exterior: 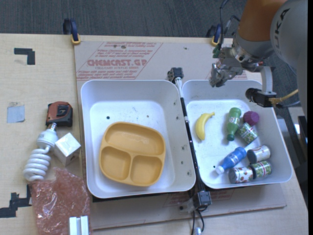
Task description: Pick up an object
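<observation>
My gripper (218,77) hangs above the far edge of the right bin (282,146), with nothing visible between its fingers. Below it in that bin lie a yellow banana (203,125), a green bottle (233,123), a purple round object (251,117), a blue bottle (232,159) and several small cans (254,169). The banana lies nearest the gripper, a little toward the front and left of it. All of these rest on the bin floor.
The left bin (98,102) holds a yellow divided tray (131,153). On the bench to the left lie a tape measure (59,113), a spiral light bulb (40,156), a white cube (67,147) and a reddish bag (58,202).
</observation>
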Available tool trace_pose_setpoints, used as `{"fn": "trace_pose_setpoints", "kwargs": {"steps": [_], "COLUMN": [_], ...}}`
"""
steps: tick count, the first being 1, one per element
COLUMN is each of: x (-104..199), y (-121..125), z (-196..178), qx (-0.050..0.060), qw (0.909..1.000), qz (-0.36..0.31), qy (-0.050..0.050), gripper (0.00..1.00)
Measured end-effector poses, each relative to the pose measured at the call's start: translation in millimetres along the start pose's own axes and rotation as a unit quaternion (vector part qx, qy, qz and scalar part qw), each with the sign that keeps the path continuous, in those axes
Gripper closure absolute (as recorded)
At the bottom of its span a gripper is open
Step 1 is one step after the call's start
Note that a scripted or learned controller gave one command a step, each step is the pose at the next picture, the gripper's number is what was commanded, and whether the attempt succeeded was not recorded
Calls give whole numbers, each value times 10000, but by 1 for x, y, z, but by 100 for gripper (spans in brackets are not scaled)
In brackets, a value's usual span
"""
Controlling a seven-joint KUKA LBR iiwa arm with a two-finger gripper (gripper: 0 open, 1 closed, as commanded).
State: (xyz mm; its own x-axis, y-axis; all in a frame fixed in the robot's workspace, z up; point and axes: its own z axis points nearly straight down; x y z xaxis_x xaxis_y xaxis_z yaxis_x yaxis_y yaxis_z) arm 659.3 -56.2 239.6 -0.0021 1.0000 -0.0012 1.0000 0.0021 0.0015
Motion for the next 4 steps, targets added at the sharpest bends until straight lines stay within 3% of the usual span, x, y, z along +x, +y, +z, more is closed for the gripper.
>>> {"fn": "trace_pose_setpoints", "kwargs": {"steps": [1, 2, 3, 4], "x": [45, 45, -48, -76], "y": [0, 0, -13, -23], "z": [3, 3, 41, 147], "qx": [6, 6, 6, 8], "qw": [10000, 10000, 10000, 10000], "qz": [-2, -1, 9, 17], "qy": [1, 0, -2, 3], "gripper": [100, 0, 0, 0]}}
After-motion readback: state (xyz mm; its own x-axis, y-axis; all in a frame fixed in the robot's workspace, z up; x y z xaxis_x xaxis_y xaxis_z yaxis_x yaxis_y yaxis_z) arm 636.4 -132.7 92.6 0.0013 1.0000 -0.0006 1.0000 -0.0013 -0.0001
